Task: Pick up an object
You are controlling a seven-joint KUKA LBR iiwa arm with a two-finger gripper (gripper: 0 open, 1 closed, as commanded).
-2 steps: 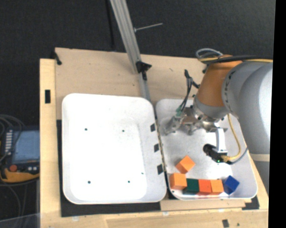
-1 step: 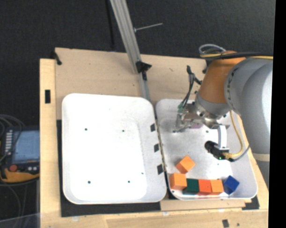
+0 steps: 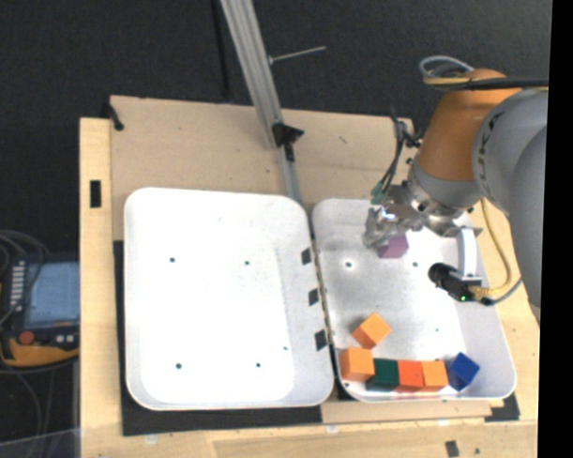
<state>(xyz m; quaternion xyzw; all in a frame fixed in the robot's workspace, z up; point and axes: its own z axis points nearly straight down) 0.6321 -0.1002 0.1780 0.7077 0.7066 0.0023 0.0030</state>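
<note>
Purple is the colour to watch: a small purple block (image 3: 393,245) sits right under the gripper (image 3: 384,229) in the upper part of the right bin (image 3: 420,298), and you can see it touching or nearly touching the claw's tip. Whether the claw is open, closed or actually clamped on that block, you cannot tell from this slant. You are most likely at the grasp itself, so your next move calls for a straight lift and a check that the block comes up with it. Along the bin's near edge lie an orange cube (image 3: 373,329), another orange block (image 3: 358,363), a green block (image 3: 386,373), two more orange ones and a blue block (image 3: 463,369), well apart from the claw. The left bin (image 3: 214,296) is bare white on a wooden bench (image 3: 205,145) over dark floor, with a handheld pendant (image 3: 42,304) at the left
</note>
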